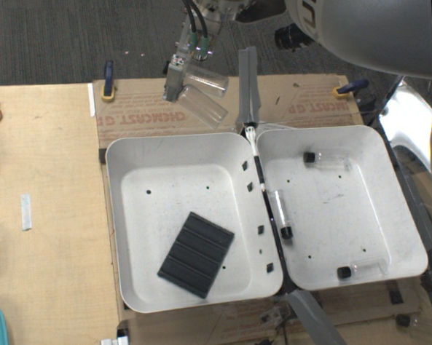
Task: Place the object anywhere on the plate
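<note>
A dark ribbed rectangular plate lies flat and turned at an angle in the front middle of the left bin. In the right bin lie three small clear pieces with black caps: one at the back, a thin tube along the left wall, and one at the front. My gripper hangs high behind the left bin's back rim, over the cardboard. Something clear and glassy shows at its tip, and I cannot make out what it is.
A brown cardboard sheet lies under and behind the bins. A grey bar runs back from the divider between the bins. Clamps sit at the cardboard's back corners. A wooden bench top stretches left.
</note>
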